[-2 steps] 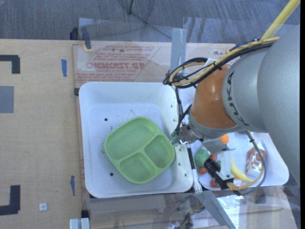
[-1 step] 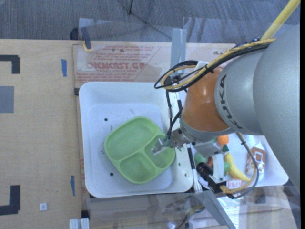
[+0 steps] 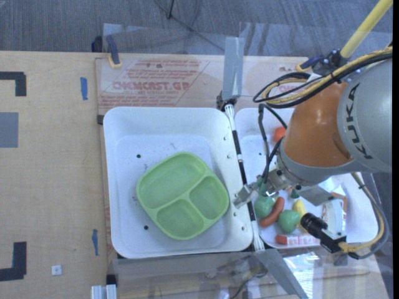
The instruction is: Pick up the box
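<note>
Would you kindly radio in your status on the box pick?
Tool low in right bin. Box beside it, ungrasped. Toy food crowds it.

My arm [image 3: 324,129] reaches in from the right, orange band uppermost, wrist bent down, gripper [image 3: 265,192] hanging low.

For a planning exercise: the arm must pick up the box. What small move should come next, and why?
Probably slide the end effector toward the view's right: it hangs by the central divider, near a red toy, while what looks like the box lies further right.
</note>
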`<state>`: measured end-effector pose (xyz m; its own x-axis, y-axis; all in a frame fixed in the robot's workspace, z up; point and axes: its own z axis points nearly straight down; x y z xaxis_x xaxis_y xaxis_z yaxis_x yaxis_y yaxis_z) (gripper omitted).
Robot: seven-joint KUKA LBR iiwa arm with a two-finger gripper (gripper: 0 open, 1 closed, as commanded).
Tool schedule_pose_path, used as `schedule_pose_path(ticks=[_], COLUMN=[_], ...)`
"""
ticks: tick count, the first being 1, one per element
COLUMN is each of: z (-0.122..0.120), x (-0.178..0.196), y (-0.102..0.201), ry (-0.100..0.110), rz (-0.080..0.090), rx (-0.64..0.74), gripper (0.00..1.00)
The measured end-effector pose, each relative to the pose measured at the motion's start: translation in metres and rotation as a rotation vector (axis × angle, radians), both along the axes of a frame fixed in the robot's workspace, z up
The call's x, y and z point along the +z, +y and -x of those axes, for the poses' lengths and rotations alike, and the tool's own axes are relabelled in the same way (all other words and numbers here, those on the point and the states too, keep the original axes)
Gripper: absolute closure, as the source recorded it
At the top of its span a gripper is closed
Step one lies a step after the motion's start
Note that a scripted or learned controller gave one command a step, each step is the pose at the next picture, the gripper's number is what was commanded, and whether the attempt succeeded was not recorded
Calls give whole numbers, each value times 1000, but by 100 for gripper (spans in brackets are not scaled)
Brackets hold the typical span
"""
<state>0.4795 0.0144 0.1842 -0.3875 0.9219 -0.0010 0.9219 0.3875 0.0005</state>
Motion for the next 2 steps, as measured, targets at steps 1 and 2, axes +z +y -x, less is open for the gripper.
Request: schedule_pose_path(ticks=[1,2], z=[-1,0], x=[10,16], y=[0,50], ry=[-2,0], rz=[1,0], rx=[2,-71], gripper=[100,100])
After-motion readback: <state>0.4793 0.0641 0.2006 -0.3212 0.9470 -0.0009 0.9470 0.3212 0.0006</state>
